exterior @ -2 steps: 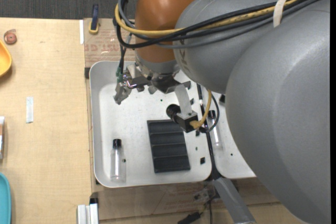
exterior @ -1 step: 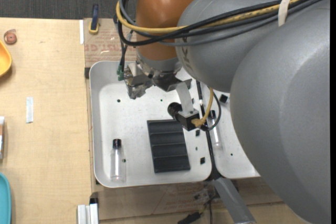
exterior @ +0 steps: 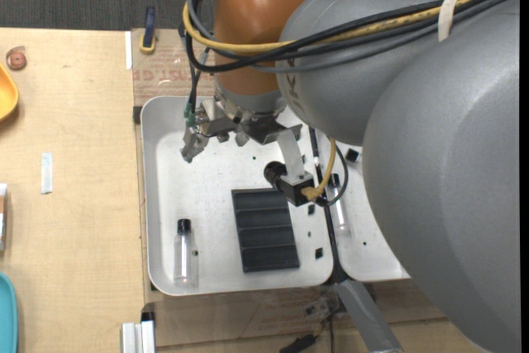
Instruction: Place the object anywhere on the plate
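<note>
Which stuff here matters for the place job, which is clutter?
Job:
claw, over the left bin
black ridged block in that bin, likely the plate
clear vial with black cap, possibly the object

Clutter:
orange dish, at the left edge
blue clip

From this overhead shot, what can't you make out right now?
- Right bin: mostly hidden under the arm.
- Gripper: shadowed below the wrist, finger state unreadable.
- Plate: the dark ribbed slab may be it, unclear.
- Vial: too small to see contents.
- Yellow item: cut by left edge.
</note>
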{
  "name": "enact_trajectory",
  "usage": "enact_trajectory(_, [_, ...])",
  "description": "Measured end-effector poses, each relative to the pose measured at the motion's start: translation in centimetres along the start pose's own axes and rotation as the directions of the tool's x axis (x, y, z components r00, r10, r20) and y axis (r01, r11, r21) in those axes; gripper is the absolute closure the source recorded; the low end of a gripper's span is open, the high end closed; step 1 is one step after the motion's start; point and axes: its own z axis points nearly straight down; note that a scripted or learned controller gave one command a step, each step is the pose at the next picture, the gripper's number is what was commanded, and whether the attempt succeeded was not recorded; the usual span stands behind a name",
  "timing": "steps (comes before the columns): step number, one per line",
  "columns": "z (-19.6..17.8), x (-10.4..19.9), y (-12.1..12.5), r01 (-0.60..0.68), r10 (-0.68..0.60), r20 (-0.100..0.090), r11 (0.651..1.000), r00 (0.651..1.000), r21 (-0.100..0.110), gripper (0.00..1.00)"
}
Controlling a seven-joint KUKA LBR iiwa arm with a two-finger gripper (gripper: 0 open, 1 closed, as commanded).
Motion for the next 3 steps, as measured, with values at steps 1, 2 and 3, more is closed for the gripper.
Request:
enact_trajectory(1, [13.3,1.0,-5.2,-0.358,0.358,-0.006,0.934,0.934,0.002,0.0])
enact_trajectory(2, [13.3,0.4,-0.6,-0.632,0.632,-0.003,0.775,0.775,0.002,0.0])
enact_trajectory(3, [5.2,1.0,-2.6,-0.647,0.647,-0.003,0.762,0.762,0.002,0.0])
